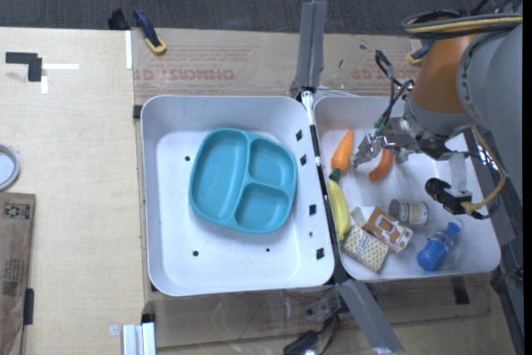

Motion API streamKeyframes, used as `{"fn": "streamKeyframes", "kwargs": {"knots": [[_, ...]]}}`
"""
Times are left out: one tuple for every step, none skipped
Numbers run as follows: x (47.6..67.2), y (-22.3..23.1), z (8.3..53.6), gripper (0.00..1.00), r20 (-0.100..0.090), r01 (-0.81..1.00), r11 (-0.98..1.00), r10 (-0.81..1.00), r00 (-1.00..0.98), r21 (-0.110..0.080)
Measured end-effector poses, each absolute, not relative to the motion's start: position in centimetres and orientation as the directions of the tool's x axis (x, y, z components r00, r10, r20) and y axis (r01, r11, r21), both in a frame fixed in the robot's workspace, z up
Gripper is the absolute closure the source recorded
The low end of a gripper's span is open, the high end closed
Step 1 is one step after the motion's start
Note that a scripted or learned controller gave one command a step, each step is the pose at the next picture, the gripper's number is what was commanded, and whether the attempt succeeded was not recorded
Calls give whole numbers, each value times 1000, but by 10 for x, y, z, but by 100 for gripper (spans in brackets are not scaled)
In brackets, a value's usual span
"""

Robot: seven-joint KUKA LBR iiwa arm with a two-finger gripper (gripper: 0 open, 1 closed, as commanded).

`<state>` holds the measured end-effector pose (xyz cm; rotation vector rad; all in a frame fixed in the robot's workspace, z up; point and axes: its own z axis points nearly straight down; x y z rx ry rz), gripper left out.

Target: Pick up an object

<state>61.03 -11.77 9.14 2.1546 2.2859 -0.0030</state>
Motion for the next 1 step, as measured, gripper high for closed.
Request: {"fn": "streamKeyframes", "kwargs": {"knots": [[603, -116, 96, 0, -1, 998, -59, 998, 59, -2]]}}
